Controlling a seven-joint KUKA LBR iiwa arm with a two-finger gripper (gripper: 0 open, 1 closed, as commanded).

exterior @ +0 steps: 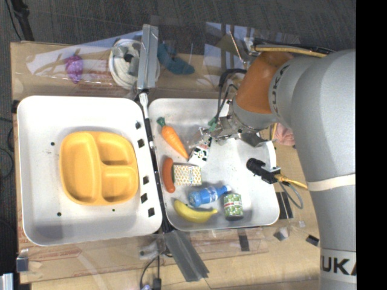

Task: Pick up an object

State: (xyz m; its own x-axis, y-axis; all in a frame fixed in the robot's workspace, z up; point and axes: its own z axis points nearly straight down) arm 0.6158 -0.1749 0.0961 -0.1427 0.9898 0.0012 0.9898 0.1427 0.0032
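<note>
Looks like the reaching step, with nothing picked up yet. Finds the arm (314, 101) leaning in from the right, jaws down low over the back half of the right bin (271, 213). Cannot tell whether wide or narrow for those jaws: too dark and small there. Spots, just beside them, a little black-and-white block (199, 154), hard and boxy, close to the thin end of a carrot (173, 139). Probably calls next for lining up right over one thing, going down, then closing on it. Should be easy with the block and its flat sides; harder with the carrot, long, smooth, pointy and likely to roll. Holds more nearer the front, all packed close: a red-orange sausage shape (168, 174), a flat checked box (187, 174), a blue bottle (205, 196) lying down, round and slippery, a curved yellow banana (192, 211) and a short green can (232, 205) standing up. Leaves the left bin (36, 222) with a smooth yellow plastic tray (100, 165) with dips in it.
</note>
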